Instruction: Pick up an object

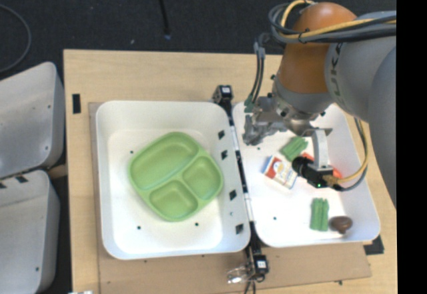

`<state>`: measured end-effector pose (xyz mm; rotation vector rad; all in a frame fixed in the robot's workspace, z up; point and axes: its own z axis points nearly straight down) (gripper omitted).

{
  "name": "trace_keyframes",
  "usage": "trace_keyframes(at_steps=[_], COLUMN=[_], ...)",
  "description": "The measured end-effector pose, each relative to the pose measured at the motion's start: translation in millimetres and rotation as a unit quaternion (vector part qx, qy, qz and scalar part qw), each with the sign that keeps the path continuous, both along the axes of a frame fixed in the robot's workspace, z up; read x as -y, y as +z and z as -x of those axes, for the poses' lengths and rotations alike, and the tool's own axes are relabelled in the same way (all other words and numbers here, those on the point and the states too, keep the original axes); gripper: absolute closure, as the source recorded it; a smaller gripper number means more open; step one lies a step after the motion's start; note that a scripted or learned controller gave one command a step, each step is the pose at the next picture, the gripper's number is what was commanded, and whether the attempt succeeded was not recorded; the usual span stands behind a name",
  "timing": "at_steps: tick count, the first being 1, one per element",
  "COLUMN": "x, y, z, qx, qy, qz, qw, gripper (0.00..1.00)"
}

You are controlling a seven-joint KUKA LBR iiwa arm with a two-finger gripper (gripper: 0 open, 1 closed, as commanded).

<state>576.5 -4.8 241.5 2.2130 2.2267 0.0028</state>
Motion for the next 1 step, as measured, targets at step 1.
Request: trace_keyframes(at_steps=[1], x=[-51.1], y=[10.4], z=[-13.8], qx=[0.0], qy=[0.0], qz=[-0.0007], qw=[1.0], gripper=[1.0])
